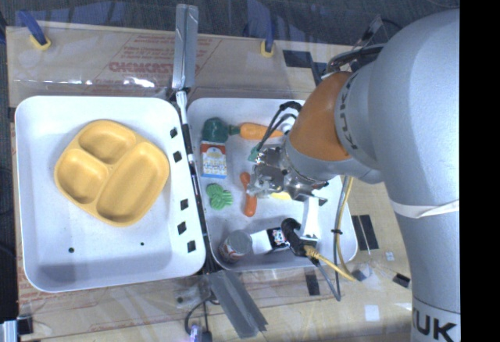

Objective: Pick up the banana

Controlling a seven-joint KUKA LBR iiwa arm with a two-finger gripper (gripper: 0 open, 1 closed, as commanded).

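Nearest the bottom of the frame, in the right bin (349, 251), lie a tin can (235, 244) and a dark bottle (280, 236). Above them the gripper (263, 179) hangs low at centre-right over a small orange piece (249, 205), just beside a yellow banana (295, 194) mostly hidden under the wrist; I cannot tell how its fingers stand. Farther up lie a green toy (219, 197), a carton (213, 160) and a carrot (254, 130), with a yellow divided tray (112, 170) in the left bin (39, 254).

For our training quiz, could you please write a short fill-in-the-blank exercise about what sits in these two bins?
1. The yellow sectioned plate lies in the ____ bin.
2. The gripper is over the ____ bin.
3. The metal can lies near that bin's ____ edge.
4. The band above the arm's wrist is ____.

Missing words: left; right; front; orange
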